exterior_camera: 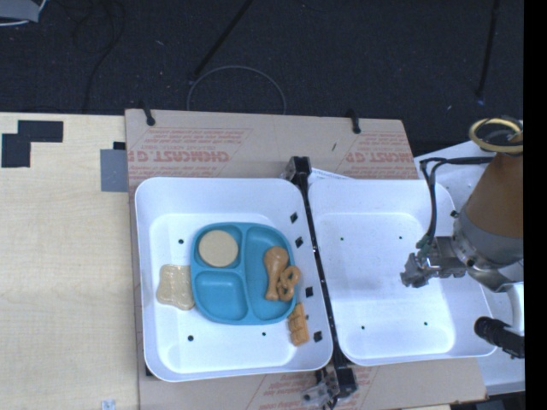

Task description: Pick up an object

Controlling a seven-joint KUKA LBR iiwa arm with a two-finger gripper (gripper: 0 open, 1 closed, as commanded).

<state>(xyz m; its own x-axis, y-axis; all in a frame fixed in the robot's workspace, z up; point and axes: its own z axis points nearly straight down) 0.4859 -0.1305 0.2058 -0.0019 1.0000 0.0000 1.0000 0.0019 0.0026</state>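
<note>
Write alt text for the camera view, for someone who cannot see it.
A robot arm reaches from the right, its pincer over the right white bin. The left white bin holds a blue divided plate with a round cracker and a pretzel.

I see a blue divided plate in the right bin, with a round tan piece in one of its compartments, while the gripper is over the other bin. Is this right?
Not quite. The camera view shows the blue divided plate in the left bin, not the right one. The round tan piece does lie in one of its compartments, and the gripper is over the other bin, the right bin.
</note>
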